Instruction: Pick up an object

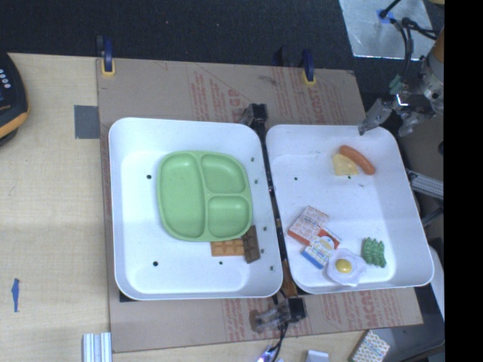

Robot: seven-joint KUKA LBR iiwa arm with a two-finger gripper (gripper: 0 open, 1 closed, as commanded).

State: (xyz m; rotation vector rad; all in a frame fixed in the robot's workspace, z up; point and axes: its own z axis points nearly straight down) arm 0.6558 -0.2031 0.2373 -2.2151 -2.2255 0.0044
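Grey-fingered and spread, the gripper (392, 118) hovers by the right bin's (404, 202) far corner, holding nothing. Nearest below it lie a sausage (356, 159) and cheese wedge (345, 167); the approach seems barely begun, with descent and closing due next.

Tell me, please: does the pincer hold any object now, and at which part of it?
Nothing is held. The pincer is open above the far right corner of the right bin, with nothing between its fingers. The sausage lies apart from it.
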